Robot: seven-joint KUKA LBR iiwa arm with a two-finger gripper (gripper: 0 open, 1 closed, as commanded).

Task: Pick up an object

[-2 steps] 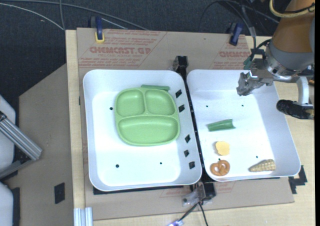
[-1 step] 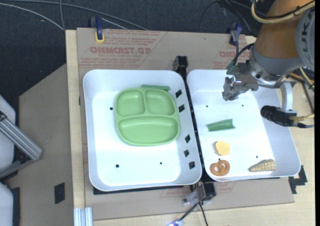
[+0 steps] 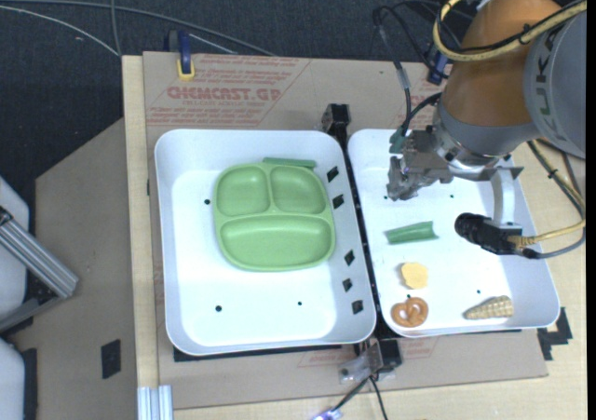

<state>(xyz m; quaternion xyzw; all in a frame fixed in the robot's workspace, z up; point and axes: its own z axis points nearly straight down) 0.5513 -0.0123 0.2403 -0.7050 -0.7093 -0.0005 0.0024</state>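
Camera view, L to R: green three-compartment plastic plate (image 3: 275, 218) sits mid left white bin (image 3: 186, 306), prob. a drop spot. Right white bin (image 3: 535, 292) has green flat strip (image 3: 411, 233), nearest pick candidate, at 6 o'clock below two-finger gripper (image 3: 407, 187); grip state: can't tell.

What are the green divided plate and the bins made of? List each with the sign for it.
Green divided plate: looks like moulded plastic, matte to slightly satin; one even colour, rounded compartment ridges.
Left bin and right bin: probably thin formed plastic, smooth and somewhat glossy; rounded corners, soft rolled rims. Exact material can't be confirmed.
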